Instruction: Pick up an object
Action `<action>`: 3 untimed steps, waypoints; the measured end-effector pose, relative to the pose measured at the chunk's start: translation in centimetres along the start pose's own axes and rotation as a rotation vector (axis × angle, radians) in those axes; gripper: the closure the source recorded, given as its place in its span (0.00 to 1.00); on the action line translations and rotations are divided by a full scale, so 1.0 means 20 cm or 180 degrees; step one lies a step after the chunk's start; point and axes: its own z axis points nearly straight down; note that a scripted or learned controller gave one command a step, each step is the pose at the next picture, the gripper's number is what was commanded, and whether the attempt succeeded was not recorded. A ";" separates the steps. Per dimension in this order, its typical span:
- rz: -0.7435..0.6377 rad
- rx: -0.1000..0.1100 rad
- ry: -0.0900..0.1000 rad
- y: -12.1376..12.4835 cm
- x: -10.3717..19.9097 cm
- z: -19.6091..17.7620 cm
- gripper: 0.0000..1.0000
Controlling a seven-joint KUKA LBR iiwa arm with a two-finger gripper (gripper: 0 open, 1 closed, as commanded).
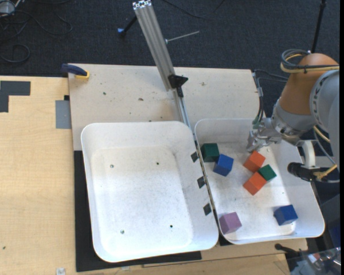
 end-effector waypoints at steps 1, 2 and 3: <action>0.0010 -0.0019 -0.0002 0.03 0.00 -0.22 1.00; 0.0016 -0.0024 -0.0005 -0.02 0.01 -0.50 1.00; 0.0010 -0.0012 -0.0001 -0.02 0.00 -0.57 1.00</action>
